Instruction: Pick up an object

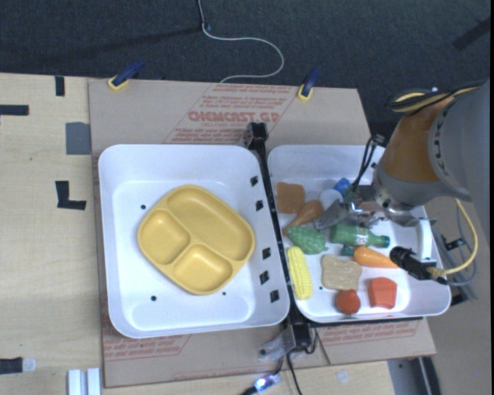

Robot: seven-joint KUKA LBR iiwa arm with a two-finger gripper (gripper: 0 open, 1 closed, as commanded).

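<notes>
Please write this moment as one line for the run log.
gripper: low in right bin, among toy food | yellow tray: left bin | grasp: not visible

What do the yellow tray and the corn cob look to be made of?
The yellow tray looks like moulded plastic: one even colour, rounded compartment walls, a soft sheen. The corn cob in the right bin is probably toy plastic or rubber: flat uniform yellow, smooth outline. The view cannot settle which.

End effector (343,213) fingers blurred, state unclear
</notes>
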